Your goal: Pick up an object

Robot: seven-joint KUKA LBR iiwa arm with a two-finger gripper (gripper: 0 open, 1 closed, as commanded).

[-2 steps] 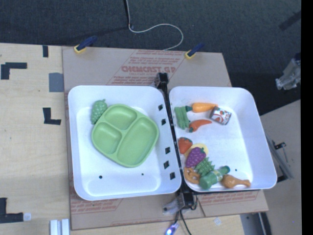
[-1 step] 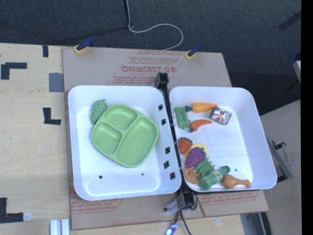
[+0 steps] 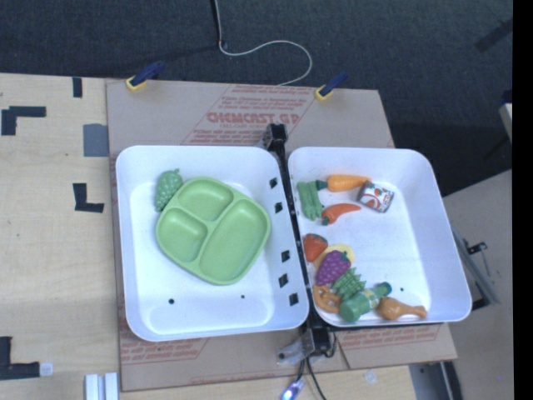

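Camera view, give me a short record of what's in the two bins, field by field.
left bin: green divided plate, with a green grape bunch touching its upper left edge
right bin: toy foods along the divider side and near edge
upper group: carrot, small can, green beans, orange pepper
lower group: purple grapes, tomato, mixed green and orange pieces, too clustered to name
under bins: cardboard sheet

Green plate (image 3: 215, 238), white bins (image 3: 133, 223), orange carrot (image 3: 347, 182), purple grapes (image 3: 331, 267).
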